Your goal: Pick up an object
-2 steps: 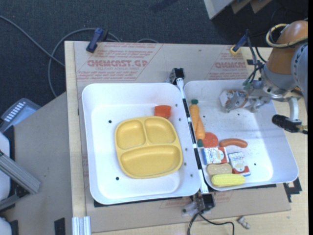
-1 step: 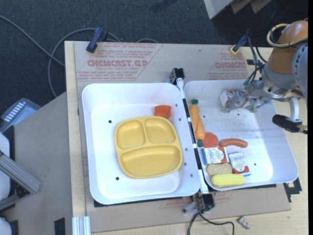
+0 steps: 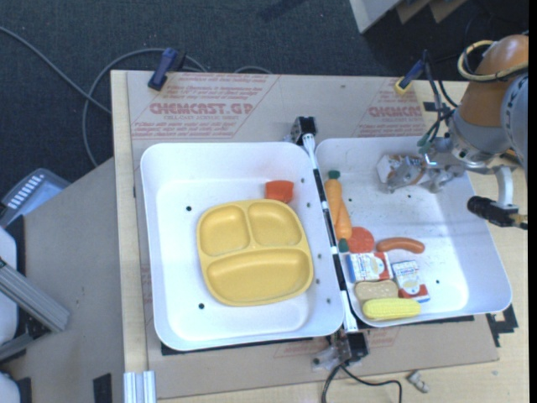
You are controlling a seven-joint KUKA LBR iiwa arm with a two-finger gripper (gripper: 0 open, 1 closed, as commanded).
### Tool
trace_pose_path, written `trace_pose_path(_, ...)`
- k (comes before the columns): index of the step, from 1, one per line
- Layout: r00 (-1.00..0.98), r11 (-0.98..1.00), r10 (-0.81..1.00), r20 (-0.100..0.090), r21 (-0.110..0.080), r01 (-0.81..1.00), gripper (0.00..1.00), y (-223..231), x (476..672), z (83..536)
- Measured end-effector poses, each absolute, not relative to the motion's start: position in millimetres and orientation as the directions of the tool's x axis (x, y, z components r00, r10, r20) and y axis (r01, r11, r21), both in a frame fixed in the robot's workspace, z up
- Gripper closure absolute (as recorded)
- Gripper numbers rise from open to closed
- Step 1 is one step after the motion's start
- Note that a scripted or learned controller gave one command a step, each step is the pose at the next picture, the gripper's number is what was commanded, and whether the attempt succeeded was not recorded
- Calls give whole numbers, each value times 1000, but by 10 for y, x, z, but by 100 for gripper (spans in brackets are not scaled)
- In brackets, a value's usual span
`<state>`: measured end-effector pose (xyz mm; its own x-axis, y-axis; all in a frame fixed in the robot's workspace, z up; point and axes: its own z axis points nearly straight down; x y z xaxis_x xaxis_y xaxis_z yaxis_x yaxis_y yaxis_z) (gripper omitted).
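My gripper hangs low over the far part of the right bin, on the bare white floor there. The toy foods lie apart from it, towards the bin's near left corner. An orange carrot lies along the left wall. Below it are a red round slice and a red sausage. Two small white cartons come after those, then a tan bread piece and a yellow corn cob. Nothing shows in the gripper.
The left bin holds a yellow divided plate and a small orange-red block just beyond it. The arm's orange band and cables rise at the far right. A blue clamp sits on the bench's far left corner.
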<state>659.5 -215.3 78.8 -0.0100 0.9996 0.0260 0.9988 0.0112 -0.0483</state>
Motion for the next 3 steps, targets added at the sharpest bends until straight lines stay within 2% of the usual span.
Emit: trace_pose_path(3, -10, 11, 1000, 24, -47, 999, 0, -2163, 6597, 796)
